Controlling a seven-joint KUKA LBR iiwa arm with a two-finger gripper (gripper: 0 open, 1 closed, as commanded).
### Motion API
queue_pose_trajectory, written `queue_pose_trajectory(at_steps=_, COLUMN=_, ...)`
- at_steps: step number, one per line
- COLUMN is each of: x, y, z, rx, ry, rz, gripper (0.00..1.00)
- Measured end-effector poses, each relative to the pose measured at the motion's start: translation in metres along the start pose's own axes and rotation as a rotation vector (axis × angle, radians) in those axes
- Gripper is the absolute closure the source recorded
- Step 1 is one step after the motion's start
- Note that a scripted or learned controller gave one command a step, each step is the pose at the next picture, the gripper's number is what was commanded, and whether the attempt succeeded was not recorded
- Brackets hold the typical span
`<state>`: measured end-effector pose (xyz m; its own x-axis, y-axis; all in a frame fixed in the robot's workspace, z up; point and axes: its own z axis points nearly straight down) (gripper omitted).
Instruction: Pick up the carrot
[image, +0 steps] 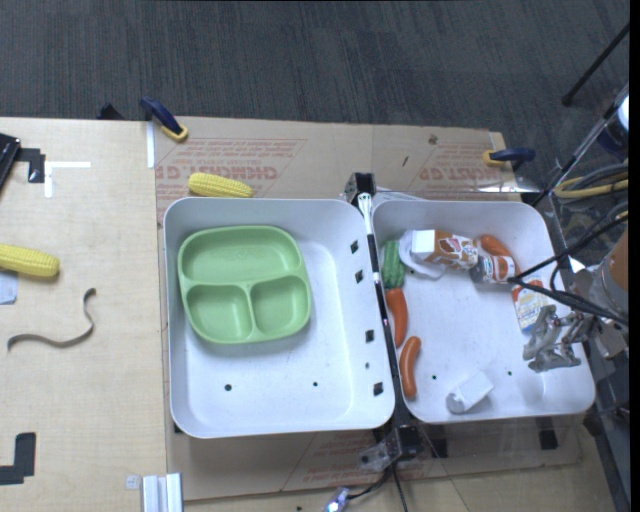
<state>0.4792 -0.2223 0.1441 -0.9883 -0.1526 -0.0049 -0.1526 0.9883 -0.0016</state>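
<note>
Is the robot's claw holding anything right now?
No, nothing. The gripper hangs over the right edge of the right bin with nothing between its fingers. The carrot lies apart, by that bin's left wall.

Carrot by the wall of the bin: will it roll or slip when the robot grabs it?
The carrot looks long, round and smooth, so it may roll or slip. It lies against the right bin's left wall, leaving probably little room for fingers. It looks stiff, likely not floppy.

Robotics lab, clamped cardboard-topped bench (300, 160); two white bins (270, 410), cables (590, 180), toy food
</note>
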Motion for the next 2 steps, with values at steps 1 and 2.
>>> queue_pose_trajectory(at_steps=1, x=-0.046, y=-0.005, z=0.052, rx=-0.002, ry=-0.002, rz=-0.332, gripper=1.00)
queue_pose_trajectory(at_steps=2, x=-0.021, y=-0.002, z=0.052, rx=-0.003, ry=0.000, rz=-0.710, gripper=1.00)
